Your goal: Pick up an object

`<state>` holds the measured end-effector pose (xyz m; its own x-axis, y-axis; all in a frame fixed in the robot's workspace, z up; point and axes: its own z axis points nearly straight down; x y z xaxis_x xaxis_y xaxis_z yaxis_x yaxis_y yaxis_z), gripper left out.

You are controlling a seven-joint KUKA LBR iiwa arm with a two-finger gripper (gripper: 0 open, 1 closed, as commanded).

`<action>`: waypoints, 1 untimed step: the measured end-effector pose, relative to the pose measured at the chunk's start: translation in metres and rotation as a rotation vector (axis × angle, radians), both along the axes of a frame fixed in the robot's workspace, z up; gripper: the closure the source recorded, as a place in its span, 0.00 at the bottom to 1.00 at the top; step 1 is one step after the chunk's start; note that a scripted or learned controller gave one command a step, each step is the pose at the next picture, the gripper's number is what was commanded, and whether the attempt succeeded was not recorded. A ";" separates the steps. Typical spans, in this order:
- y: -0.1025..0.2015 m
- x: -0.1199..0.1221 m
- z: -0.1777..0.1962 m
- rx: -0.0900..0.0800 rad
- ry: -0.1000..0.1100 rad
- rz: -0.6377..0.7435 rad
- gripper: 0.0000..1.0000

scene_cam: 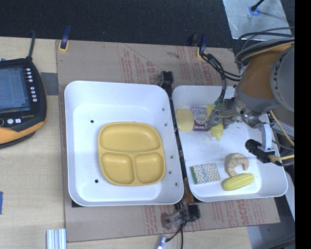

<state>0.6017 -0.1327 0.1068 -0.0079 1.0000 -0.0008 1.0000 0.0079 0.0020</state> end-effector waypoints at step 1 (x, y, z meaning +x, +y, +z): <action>0.087 -0.031 0.085 0.000 0.006 0.001 1.00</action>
